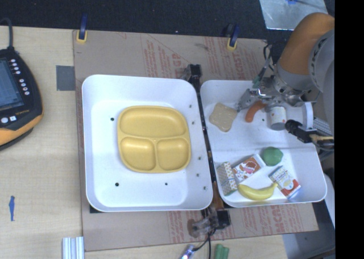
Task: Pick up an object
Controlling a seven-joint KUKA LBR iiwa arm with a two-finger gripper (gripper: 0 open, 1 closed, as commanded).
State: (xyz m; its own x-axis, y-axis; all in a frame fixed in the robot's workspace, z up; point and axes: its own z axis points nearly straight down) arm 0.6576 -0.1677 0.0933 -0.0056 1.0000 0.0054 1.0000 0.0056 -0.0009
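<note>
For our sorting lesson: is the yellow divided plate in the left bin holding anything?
Empty: the yellow plate shows three bare compartments, lying flat in the left bin.

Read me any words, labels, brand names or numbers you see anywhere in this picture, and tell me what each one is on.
None can be read.
Brown cardboard sheet under the bins: red printed lettering, too blurred to read.
Red and white carton: printing too small.
Second red and white carton: printing too small.
Patterned packet: marks too small.
Handheld pendant: screen and buttons show no legible text.
</note>
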